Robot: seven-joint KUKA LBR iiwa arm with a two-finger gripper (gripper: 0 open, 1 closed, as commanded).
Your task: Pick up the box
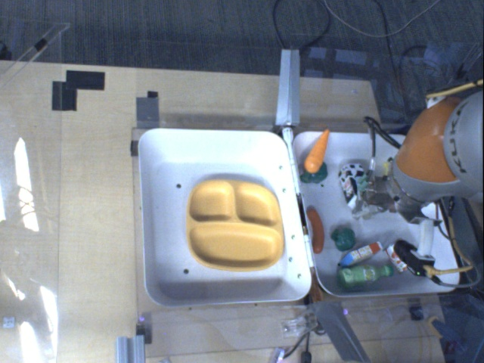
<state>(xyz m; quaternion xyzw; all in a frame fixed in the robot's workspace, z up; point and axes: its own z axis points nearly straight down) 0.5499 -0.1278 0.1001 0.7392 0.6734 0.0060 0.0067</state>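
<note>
The box (349, 178) is probably a small carton, light and easy to lift, with thin walls that would give under a hard squeeze. Its printed skin is likely smooth, so a loose pinch could slip. The best hold is across two opposite flat sides, low enough to catch the body and not just an edge. It lies tilted, so I would expect it to twist or tip as the claw (368, 197) closes, and the right bin's (333, 287) far wall leaves little room behind it.

It is white with black blotches, like a cow's hide. It is too small in the view to make out its faces or any writing.

The box sits in the far half of the right bin, right of the carrot (318, 151) and far from the green ball (343, 237). The claw is just beside it on its right and near side. The wrist hardware blurs together there, so I cannot tell whether it is released or clenched, nor whether it touches the box. The left bin (159, 203) holds a yellow divided tray (234, 224)
</note>
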